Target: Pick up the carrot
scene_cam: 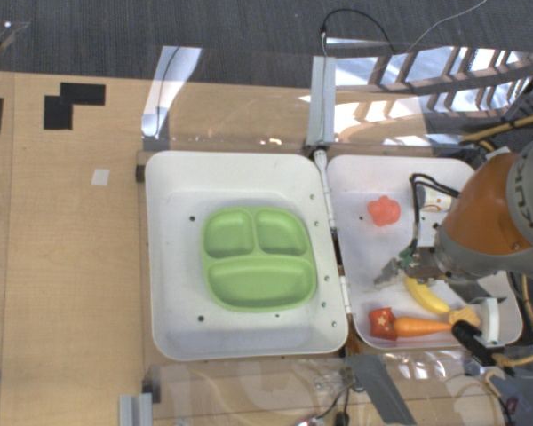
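the carrot (420,327) lies along the near wall of the right bin (355,238), beside a banana (425,295). the gripper (393,272) hovers just above, fingers spread, holding nothing. approach step; next it must shift nearer and descend.

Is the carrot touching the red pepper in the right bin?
Touching. In the camera view the carrot's left end meets the red pepper with no white bin floor showing between them.

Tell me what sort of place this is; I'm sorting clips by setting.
Probably a robotics lab bench set up for picking trials: two shallow white bins side by side, a grey and orange arm reaching over the right one, toy food such as a carrot and a banana, and loose cables.
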Controlling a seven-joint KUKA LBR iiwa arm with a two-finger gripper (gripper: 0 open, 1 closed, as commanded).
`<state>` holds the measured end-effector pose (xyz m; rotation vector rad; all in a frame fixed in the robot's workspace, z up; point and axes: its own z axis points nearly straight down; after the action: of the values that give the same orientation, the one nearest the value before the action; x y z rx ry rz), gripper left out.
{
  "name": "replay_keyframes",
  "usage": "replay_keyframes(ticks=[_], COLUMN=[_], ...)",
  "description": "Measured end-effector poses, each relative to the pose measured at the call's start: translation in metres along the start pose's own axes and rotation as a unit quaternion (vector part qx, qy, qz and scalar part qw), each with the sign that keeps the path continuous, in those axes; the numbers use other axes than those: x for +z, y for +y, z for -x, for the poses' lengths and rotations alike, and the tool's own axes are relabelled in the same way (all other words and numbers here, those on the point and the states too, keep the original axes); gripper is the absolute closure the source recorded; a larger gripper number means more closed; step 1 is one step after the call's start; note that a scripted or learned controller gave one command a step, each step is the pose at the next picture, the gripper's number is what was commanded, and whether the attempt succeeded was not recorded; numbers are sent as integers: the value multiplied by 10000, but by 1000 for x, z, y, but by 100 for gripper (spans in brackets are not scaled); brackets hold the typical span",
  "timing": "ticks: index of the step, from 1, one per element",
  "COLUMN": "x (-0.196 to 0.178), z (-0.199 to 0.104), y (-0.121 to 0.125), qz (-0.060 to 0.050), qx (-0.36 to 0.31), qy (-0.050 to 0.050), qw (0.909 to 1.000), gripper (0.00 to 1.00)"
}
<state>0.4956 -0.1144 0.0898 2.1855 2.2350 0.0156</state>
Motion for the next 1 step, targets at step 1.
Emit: replay_keyframes(ticks=[1], x=[-10], z=[-1], y=[3], qz=[20], qx=[-20], qy=[10], qw=[10000], gripper=[100])
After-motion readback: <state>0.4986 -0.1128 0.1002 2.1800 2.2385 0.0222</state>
